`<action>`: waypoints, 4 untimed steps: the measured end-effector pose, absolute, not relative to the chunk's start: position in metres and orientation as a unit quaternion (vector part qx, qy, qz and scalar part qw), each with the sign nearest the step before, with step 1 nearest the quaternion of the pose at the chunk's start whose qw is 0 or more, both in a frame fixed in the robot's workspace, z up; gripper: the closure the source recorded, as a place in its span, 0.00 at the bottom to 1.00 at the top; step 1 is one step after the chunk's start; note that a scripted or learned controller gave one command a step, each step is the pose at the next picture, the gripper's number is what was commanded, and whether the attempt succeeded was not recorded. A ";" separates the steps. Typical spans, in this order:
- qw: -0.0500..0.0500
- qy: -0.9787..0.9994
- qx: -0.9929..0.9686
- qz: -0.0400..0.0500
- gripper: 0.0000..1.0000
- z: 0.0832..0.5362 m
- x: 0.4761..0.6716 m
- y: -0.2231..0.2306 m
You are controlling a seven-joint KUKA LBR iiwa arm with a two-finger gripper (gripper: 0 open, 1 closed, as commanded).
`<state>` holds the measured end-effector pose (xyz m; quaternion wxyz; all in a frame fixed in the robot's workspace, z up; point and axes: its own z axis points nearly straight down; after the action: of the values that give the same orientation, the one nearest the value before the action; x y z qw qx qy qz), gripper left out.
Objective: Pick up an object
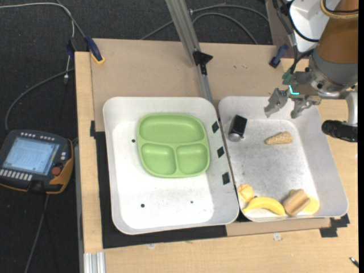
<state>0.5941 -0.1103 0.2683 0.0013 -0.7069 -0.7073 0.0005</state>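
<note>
The bench [142, 67] carried two white bins side by side. The left bin [122, 198] held a green divided plate [173, 144] and nothing graspable beside it. The right bin [324, 169] held all the loose items. The arm [341, 33] reached in from the right, over the far right corner of that bin.

The gripper [288, 104] hung above the right bin's far edge, its two fingers spread apart with nothing between them. So it was open and empty.

Candidates in the right bin, large to small: a yellow banana [264, 205] against the near wall, a tan block [296, 202] touching the banana's right end, a cone-shaped pastry-like piece [278, 138] near the bin's middle, and a small black object [237, 126] by the left wall.

Progress: nothing lifted, no contact made. The pastry piece lay nearest, just below the gripper in the view, apart from other things, probably the easiest target. Left to do, as I judge it: descend, close, lift. Basically the whole pick remained.
</note>
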 end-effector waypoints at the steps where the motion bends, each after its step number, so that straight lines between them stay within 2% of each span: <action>1: 0.000 -0.707 -0.707 0.000 0.00 0.269 0.595 -0.110; 2: 0.003 -0.707 -0.707 0.002 0.00 0.209 0.592 -0.117; 4: 0.003 -0.707 -0.707 0.002 0.00 0.091 0.605 -0.113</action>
<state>0.6053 -0.1132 0.0911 0.0030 -0.7072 -0.7070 0.0016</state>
